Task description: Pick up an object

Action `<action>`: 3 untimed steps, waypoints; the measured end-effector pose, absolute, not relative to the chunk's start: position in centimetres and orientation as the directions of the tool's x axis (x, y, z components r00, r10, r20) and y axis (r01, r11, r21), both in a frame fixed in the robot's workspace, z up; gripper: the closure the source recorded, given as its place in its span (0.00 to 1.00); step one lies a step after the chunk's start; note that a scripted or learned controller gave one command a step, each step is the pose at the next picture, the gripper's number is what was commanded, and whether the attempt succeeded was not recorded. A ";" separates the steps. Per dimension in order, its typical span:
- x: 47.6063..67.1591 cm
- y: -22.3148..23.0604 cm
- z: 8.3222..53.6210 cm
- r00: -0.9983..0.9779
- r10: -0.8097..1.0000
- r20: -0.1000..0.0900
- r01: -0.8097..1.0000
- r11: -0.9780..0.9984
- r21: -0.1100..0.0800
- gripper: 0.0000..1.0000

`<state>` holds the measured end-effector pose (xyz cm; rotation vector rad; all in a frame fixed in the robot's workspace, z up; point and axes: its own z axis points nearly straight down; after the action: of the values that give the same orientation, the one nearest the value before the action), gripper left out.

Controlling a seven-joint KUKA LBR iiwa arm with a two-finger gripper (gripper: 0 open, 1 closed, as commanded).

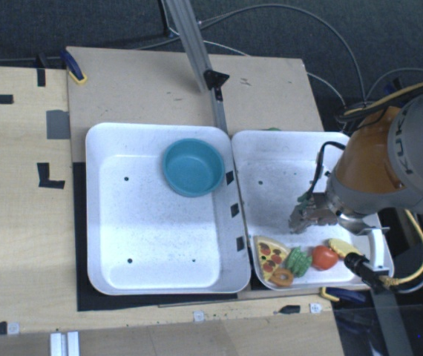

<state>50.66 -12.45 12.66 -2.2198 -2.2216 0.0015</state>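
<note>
Pincer (pixel 304 217) lower right of frame, above right bin (pixel 271 162) floor; finger state: cannot tell. Risk: closing on nothing, since pizza slice (pixel 271 256), green toy (pixel 297 259), tomato (pixel 324 257) crowd bottom wall.

Even, soft overhead light; the white bins (pixel 159 273) read bright without harsh glare. Faint shadows sit under the blue bowl (pixel 193 167) and the arm (pixel 371 169). Overall slightly soft, grainy, low-resolution.
</note>
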 end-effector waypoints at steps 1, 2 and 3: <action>49.8 -12.5 18.2 -0.001 1.000 -0.001 1.000 0.001 0.003 1.00; 50.4 -11.6 23.0 -0.001 1.000 0.000 1.000 0.001 0.003 1.00; 49.9 -11.7 27.3 0.000 1.000 0.000 1.000 0.000 0.003 1.00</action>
<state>49.87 -11.65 27.32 -2.2225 -2.2232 -0.0025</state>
